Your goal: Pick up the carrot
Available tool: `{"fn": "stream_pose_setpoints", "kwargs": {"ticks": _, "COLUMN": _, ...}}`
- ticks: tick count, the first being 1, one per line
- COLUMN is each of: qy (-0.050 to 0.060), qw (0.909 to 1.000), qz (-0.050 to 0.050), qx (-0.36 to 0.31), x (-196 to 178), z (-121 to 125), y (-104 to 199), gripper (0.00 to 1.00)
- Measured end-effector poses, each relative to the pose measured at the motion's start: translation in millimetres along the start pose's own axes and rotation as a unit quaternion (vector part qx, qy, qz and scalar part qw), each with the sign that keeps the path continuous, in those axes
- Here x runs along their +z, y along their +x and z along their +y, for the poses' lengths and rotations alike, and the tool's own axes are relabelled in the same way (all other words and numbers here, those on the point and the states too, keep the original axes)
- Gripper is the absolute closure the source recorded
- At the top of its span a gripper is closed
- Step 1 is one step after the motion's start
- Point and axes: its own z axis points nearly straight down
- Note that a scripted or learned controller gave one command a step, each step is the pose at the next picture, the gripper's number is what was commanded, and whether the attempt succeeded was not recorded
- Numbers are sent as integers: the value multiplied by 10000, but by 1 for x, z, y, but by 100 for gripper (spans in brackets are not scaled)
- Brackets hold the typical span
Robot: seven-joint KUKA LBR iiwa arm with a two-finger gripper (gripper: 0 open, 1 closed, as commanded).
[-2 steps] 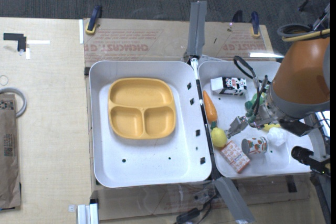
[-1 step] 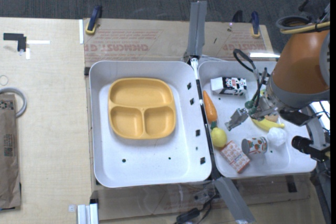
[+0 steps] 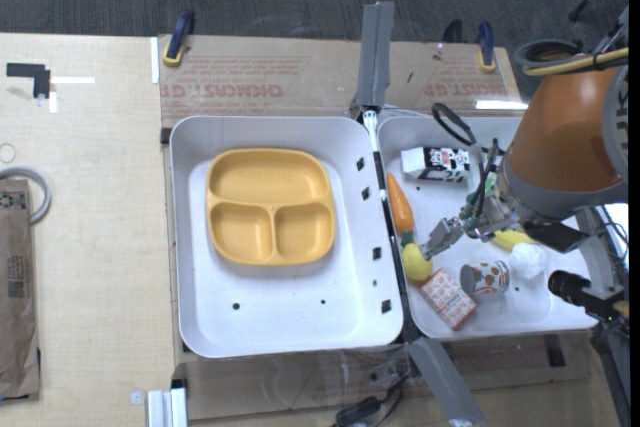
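Carrot (image 3: pixel 400 204) lies just left of fingers (image 3: pixel 441 237), whose spread is unclear.

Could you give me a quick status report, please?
Gripper low in right bin. Orange carrot ungrasped by left wall. Yellow lemon sits beside it.

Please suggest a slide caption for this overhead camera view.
Arm's gripper hangs over the right bin beside the carrot; yellow tray sits in the left bin.
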Motion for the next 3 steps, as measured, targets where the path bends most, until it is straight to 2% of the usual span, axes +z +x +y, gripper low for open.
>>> {"fn": "stream_pose_setpoints", "kwargs": {"ticks": 1, "qy": -5, "qw": 9925, "qz": -5, "qx": -1224, "x": 8, "z": 20, "y": 6, "gripper": 0}}
{"fn": "stream_pose_setpoints", "kwargs": {"ticks": 2, "qy": -13, "qw": 9812, "qz": -11, "qx": -1927, "x": 7, "z": 81, "y": 2, "gripper": 0}}
{"fn": "stream_pose_setpoints", "kwargs": {"ticks": 3, "qy": -6, "qw": 9848, "qz": -5, "qx": -1740, "x": 25, "z": 11, "y": -87, "gripper": 0}}
